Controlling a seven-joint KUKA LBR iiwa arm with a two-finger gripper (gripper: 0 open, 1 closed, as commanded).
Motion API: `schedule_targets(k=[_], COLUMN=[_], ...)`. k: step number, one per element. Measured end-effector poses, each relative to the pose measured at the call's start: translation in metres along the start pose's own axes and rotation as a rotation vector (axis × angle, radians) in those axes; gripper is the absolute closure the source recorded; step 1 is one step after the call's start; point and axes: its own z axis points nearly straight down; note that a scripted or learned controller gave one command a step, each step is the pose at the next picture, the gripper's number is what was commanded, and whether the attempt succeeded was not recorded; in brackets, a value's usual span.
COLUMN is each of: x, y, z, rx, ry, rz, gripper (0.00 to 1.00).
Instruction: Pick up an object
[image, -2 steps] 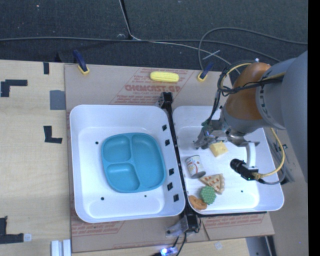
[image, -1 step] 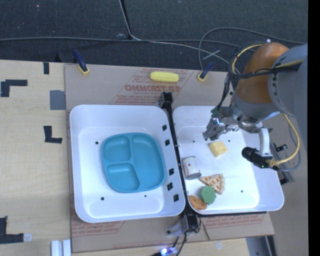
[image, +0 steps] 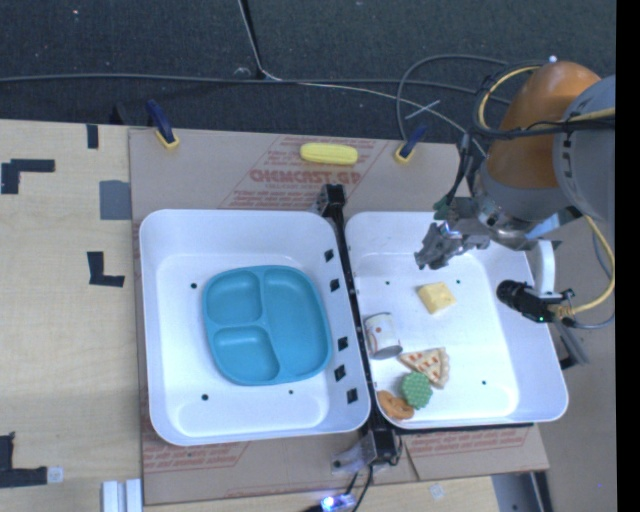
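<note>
Grey and orange, the arm (image: 545, 130) is cut off by the picture's right edge, so its upper part is unseen. Its gripper (image: 432, 252) hangs over the far part of the right bin (image: 540, 400), dark and blurred; whether it is spread or pressed together cannot be told, and nothing shows between its tips. A yellow block (image: 435, 297) lies just beside it, toward the bin's middle. Near the bin's left edge lies a small can (image: 380, 334), its label too small to read. Toward the near left corner sit a pizza slice (image: 427, 364), a green piece (image: 416, 390) touching it, and a brown piece (image: 395, 405) partly hidden at the rim. A blue tray (image: 266, 325) fills the middle of the left bin (image: 160, 250). A yellow banana (image: 328, 153) lies on the cardboard (image: 215, 170) beyond the bins.
</note>
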Motion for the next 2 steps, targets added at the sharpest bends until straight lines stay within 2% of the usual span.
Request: schedule_targets(k=[1, 2], x=[0.058, 0.106], y=[-0.004, -0.01], z=[-0.01, -0.001], rx=[0.003, 0.005], ry=[0.002, 0.001], rz=[-0.006, -0.004], gripper=[1.0, 1.0])
